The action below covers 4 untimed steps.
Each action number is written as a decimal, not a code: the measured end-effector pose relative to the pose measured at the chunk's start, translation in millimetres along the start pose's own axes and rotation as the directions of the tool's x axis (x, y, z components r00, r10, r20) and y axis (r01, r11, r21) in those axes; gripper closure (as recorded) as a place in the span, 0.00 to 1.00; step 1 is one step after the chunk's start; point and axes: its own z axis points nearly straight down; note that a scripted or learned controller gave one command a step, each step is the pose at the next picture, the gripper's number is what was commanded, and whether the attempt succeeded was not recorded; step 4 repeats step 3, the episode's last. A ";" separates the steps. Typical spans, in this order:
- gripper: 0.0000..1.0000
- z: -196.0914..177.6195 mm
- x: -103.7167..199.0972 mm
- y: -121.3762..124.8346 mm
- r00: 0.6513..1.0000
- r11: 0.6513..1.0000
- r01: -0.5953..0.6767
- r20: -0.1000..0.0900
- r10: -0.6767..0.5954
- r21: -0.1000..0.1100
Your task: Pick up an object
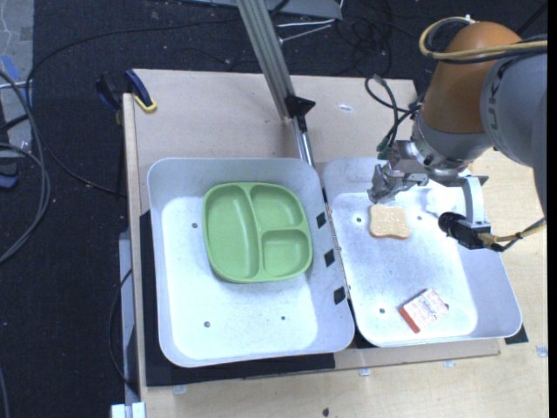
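Claw (384, 190) above toast (389, 223), right bin (487, 294)

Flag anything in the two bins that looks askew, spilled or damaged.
Nothing stands out. The green divided plate lies flat in the left bin. In the right bin, the toast piece and small red packet lie intact, and the gripper sits just above the toast.

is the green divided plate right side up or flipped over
Right side up. The green divided plate lies flat in the left bin, its three hollow compartments facing the camera with raised rims between them.
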 end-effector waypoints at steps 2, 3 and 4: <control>1.00 6.3 108.4 8.9 1.000 1.000 0.000 0.000 0.000 -0.001; 1.00 -12.9 159.7 19.6 1.000 1.000 0.000 0.000 0.000 -0.004; 1.00 -12.9 159.7 19.6 1.000 1.000 0.000 0.000 0.000 -0.004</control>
